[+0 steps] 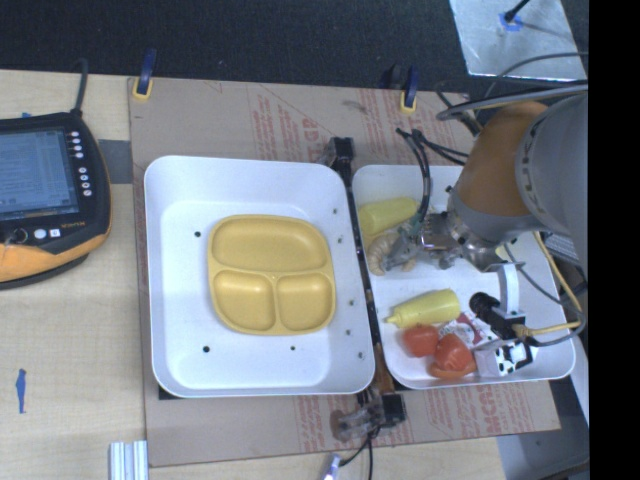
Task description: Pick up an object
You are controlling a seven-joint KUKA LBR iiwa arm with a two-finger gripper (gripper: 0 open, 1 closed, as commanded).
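The gripper [405, 253] hangs low in the right bin [560, 368], beside a yellow block [385, 213]; its grip cannot be made out. A yellow squeeze bottle [425, 308] and red tomatoes [440, 350] lie nearer the front.

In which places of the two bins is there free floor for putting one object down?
The left bin has bare white floor all around the yellow divided plate, widest on its left and near sides. The right bin is crowded: the gripper, yellow bottle and red pieces fill it.
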